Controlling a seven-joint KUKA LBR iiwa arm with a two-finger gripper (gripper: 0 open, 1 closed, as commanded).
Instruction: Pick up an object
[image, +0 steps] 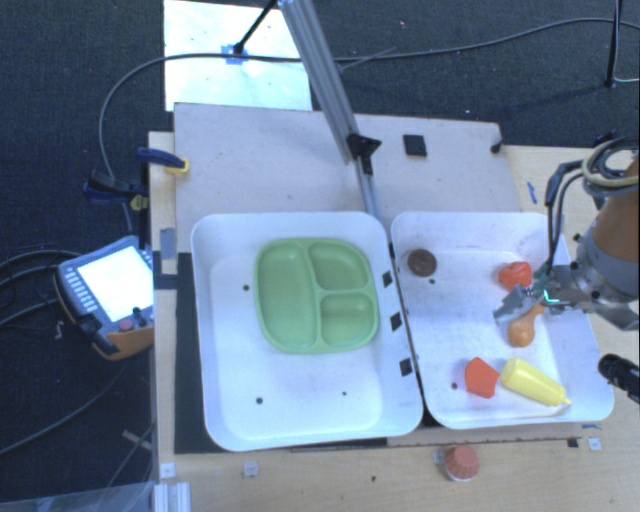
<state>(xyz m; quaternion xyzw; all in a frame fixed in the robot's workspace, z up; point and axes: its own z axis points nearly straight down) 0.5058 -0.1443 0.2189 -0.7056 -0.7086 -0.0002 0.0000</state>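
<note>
Near right, the yellow cone (534, 382) and orange block (481, 377) lie clear of the work. Farther in, the tool (527, 300) hangs over the tan piece (521, 329); its grip I cannot tell. It may slip against the red piece (515, 275). White right bin (450, 330), grey counter (280, 160), dark carpet beyond.

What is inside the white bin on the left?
The left bin holds one thing: a green plate with three sections, lying flat. Whatever is under the plate is covered, so that part can't be seen.
</note>
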